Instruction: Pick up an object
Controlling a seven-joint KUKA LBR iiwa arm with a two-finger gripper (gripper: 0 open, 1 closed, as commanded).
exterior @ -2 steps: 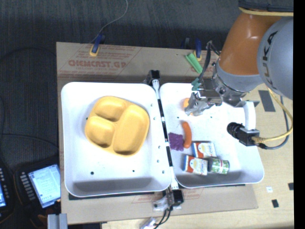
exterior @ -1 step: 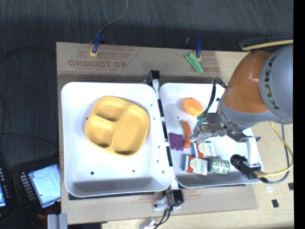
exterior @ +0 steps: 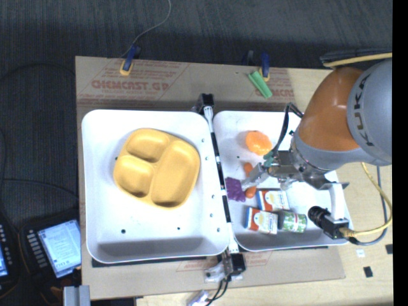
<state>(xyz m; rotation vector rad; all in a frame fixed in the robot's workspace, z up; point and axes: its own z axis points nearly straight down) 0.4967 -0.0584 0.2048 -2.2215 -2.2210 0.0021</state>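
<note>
Right bin (exterior: pixel 224 146) crowded: gripper (exterior: pixel 255 178) hovering over small orange piece (exterior: pixel 248 168) beside purple object (exterior: pixel 234 188); finger state unclear. Risking neighbour snag, missed grasp.

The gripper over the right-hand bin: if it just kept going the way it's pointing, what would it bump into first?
Most likely the small orange piece just off the gripper tip, with the purple object right beside it. Height is hard to judge from above, so it might clear them and reach the bin floor.
</note>
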